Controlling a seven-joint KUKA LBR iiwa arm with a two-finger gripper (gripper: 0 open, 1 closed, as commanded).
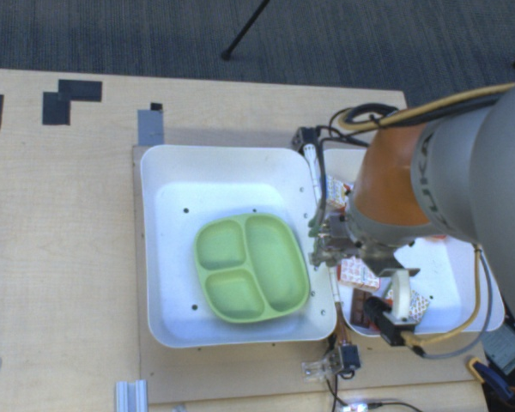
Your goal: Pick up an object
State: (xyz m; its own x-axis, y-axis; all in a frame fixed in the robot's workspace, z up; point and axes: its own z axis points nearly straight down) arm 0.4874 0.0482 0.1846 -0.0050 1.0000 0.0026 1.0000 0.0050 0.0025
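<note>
And here's the arm (463, 170), reaching in from 3 o'clock, its bulk covering most of the right bin (463, 292). The claw (326, 240) hangs just at the wall between the two bins. Whether it is open or closed I cannot tell, since the wrist hides its working end, and I see nothing in its hold. The nearest candidate is a red-and-white packet (354, 272), lying in the right bin at the claw's 4 o'clock, just beside it and partly tucked under the wrist. It looks thin, flat and light, probably card or foil, so it should weigh next to nothing. It will likely be hard to get under, and could slide or buckle; I'd pinch across a short edge or a raised corner, not press on the flat face. More patterned pieces peek out at the claw's 12 o'clock and further toward 4 o'clock, too hidden to name. Over in the left bin (167, 230), the green plate (251, 269) sits toward 5 o'clock of the bin's centre, three compartments facing up. That one reads as stiff moulded plastic, light, smooth and a bit slippery; the raised rim or a divider ridge is the sensible place to grab. Both bins rest on the pale table (60, 256).
</note>
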